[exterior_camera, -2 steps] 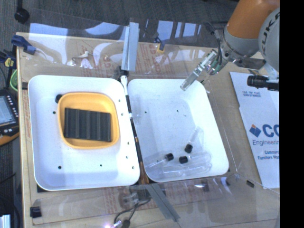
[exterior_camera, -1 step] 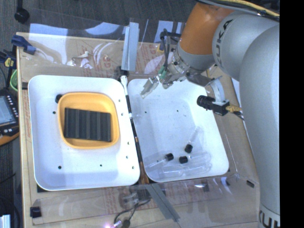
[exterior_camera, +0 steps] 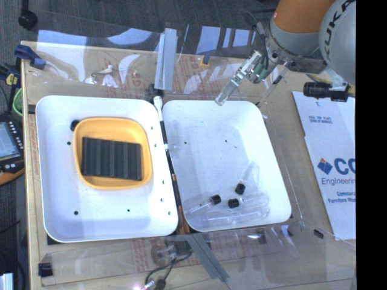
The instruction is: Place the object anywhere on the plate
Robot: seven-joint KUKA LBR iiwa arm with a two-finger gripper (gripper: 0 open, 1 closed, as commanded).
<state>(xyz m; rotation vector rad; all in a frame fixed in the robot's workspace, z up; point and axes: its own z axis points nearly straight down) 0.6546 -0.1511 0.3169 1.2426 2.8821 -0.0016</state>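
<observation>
Tube (exterior_camera: 233,88), clear and slim, hangs slanted from my gripper (exterior_camera: 254,65), its upper end between the closed fingers, above the far edge of the right bin (exterior_camera: 205,156). My target, the yellow plate (exterior_camera: 112,127), sits in the left bin (exterior_camera: 54,162), well apart. I worry the pinch is only at the tube's tip; it could swing or slip on the way across.

Bright, sharp view; glare on clear panels (exterior_camera: 199,47).

Grey arm (exterior_camera: 338,17) (orange band, black lettering).
</observation>
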